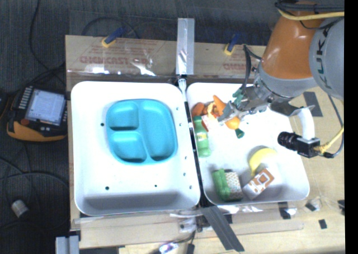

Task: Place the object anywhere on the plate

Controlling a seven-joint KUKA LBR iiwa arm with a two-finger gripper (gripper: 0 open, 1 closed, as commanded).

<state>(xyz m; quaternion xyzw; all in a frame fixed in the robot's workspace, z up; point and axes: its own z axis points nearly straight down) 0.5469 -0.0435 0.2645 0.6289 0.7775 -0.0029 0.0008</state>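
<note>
On the floor at far left lies a handheld pendant (39,112), its screen lit. The left bin (84,191) holds a blue plate (141,130) with three compartments, set slightly far of the bin's middle; nothing lies on the plate.

A metal strip (185,46) stands at the far end of the seam between the bins, and two blue-and-yellow clamps (113,37) grip the cardboard backing on either side of it.

In the right bin (291,186), a green bottle (201,141) lies along the left wall. Far of it, an orange toy (210,107) sits in the far-left part of the bin. Just right of that, the gripper (234,114) hangs low over the bin with a small orange-and-green piece (236,125) at its tip; whether the fingers clasp that piece or merely stand over it cannot be told from this slant.

At the near side of the right bin lie a green packet (221,183), a small box (259,182) with an orange-and-white label, and a yellow object (260,156) just far of the box.

The arm (296,46), orange-banded, reaches in from the right, with a black cylinder (293,141) and cable hanging beside it over the bin's right edge.
</note>
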